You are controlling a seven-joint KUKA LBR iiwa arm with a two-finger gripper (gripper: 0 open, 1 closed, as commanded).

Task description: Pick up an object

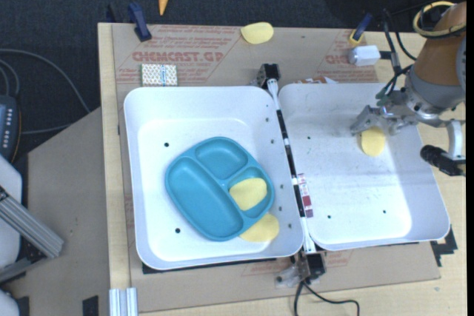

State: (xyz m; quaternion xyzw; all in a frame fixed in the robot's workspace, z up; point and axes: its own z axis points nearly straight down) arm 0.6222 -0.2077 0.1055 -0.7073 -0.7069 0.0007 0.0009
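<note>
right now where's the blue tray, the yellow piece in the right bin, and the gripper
blue tray (198,192), camera view, its large compartment
yellow piece (373,143), camera view, its middle
gripper (382,119), camera view, between its fingertips

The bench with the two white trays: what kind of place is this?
Probably a robotics lab test bench. A grey arm with a gripper reaches over the right bin, the left bin holds a blue divided plate, and cables trail across dark carpet.
</note>
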